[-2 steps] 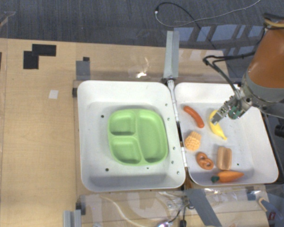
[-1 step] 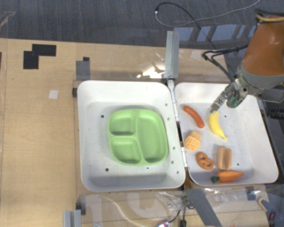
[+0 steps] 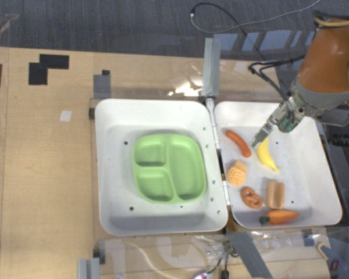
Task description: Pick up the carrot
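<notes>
Lying at the lower edge of the right bin [image 3: 331, 214], low in the frame, the carrot [image 3: 281, 217] waits well apart from the fingers [image 3: 260, 138], which hover above the banana [image 3: 267, 156]; whether they're open I cannot tell. Better to come down across the carrot's middle.

- Arm [image 3: 331, 57]: bulky rounded housing, broad orange band across the upper part, grey shell below it.
- Wrist section grey, narrowing toward the tool.
- Tool [image 3: 260, 139]: slim, dark tips, metallic grey body with a small green patch near its base.
- Black cable [image 3: 262, 25] loops behind the arm; another runs along the wrist.
</notes>
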